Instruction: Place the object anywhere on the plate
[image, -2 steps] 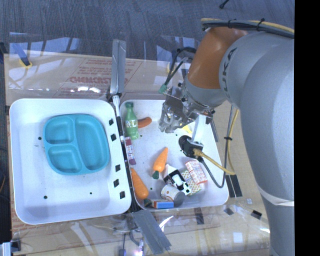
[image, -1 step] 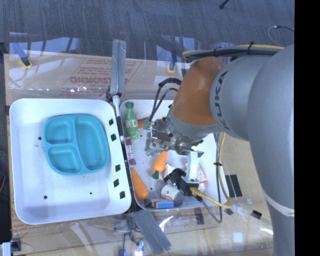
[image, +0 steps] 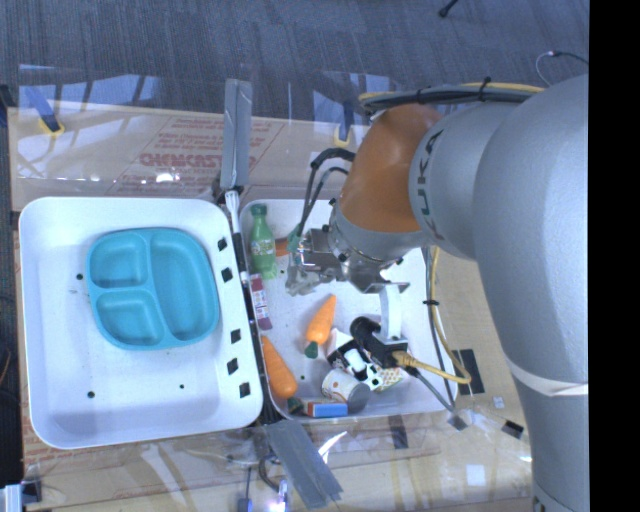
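A light blue plate (image: 152, 288) with three compartments lies in the left bin (image: 55, 400), and nothing is on it. My gripper (image: 298, 272) hangs over the upper left part of the right bin (image: 425, 400), just right of a green bottle (image: 262, 240) and above an orange carrot (image: 321, 320). I see nothing clearly held in it. The wrist and the orange band (image: 385, 180) hide the bin's upper right part.
In the right bin there are also a second carrot (image: 279, 370) by the left wall, a thin red-and-white tube (image: 260, 300), a black-and-white toy (image: 365, 362), a paper cup (image: 338, 385) and a small blue-and-red item (image: 325, 408). A divider (image: 240, 300) separates the bins.
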